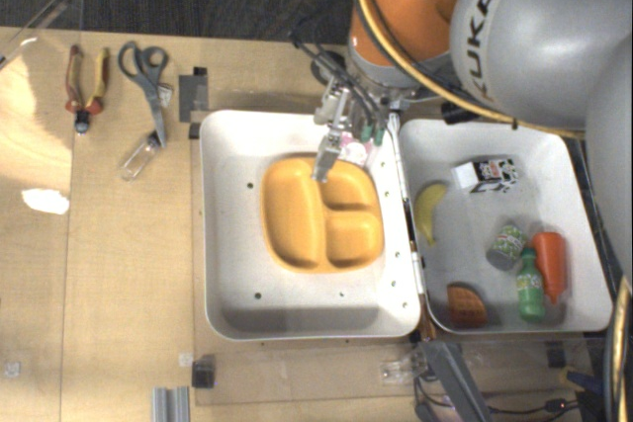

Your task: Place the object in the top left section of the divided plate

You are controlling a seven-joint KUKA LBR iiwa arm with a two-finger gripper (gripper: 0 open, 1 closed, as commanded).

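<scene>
A yellow divided plate (297, 212) lies in the left white bin (232, 242). It has one long section on its left and two smaller sections on its right. My gripper (348, 151) hangs over the plate's far right corner, above the upper small section (351, 191). A small pink and white object (355, 151) sits between the fingers, one of which (324, 163) reaches down over the plate's rim. The grey arm with its orange band comes in from the upper right and hides the bins' far edge.
The right bin (584, 212) holds a banana (430, 211), a black and white carton (489, 175), a can (507, 245), an orange carrot (551, 262), a green bottle (531, 288) and a brown item (467, 303). Scissors (148, 84), pliers (84, 86) and a black block (194, 94) lie on the bench at left.
</scene>
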